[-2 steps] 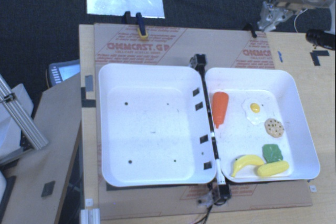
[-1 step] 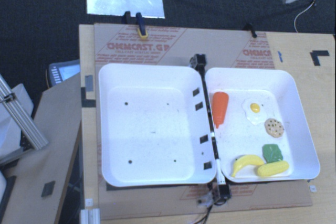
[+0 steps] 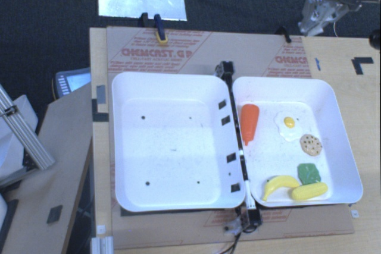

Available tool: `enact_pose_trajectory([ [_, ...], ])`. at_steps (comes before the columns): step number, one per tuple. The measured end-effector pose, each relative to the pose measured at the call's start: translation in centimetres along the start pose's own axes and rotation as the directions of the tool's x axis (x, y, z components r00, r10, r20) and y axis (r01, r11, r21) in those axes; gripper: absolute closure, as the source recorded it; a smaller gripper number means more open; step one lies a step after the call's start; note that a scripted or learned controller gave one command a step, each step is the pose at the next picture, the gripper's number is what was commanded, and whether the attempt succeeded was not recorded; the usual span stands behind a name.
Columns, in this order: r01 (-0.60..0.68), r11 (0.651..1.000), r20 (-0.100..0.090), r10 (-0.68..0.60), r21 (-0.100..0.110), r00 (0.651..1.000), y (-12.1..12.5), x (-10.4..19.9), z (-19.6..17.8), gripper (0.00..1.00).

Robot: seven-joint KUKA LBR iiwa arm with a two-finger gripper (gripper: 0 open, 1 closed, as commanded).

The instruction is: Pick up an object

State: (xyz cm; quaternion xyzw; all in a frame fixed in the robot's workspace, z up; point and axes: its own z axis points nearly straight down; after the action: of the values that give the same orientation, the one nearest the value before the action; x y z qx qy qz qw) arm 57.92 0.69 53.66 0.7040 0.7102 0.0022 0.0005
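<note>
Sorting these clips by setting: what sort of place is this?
Probably a robot lab bench: two white bins clamped on a board, toy food such as a carrot and banana, and the gripper above dark carpet.

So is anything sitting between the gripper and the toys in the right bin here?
Nothing visible. The gripper hangs beyond the right bin's far edge, over bare bench. The carrot, fried egg, cookie, green piece, banana and yellow piece lie uncovered.

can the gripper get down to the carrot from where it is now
Probably yes. The gripper sits high beyond the right bin, and the carrot lies alone by the bin's left wall, with the fried egg apart from it. That wall may crowd a grasp.
</note>
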Motion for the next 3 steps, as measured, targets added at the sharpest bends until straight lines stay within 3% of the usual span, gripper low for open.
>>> enact_pose_trajectory([
  [1, 0.004, 1.000, -0.001, -0.004, 0.003, 1.000, -1.5, 8.6, 0.2, 1.00],
  [3, 0.001, 1.000, 0.000, -0.001, 0.004, 1.000, 3.5, 23.2, 0.4, 1.00],
])
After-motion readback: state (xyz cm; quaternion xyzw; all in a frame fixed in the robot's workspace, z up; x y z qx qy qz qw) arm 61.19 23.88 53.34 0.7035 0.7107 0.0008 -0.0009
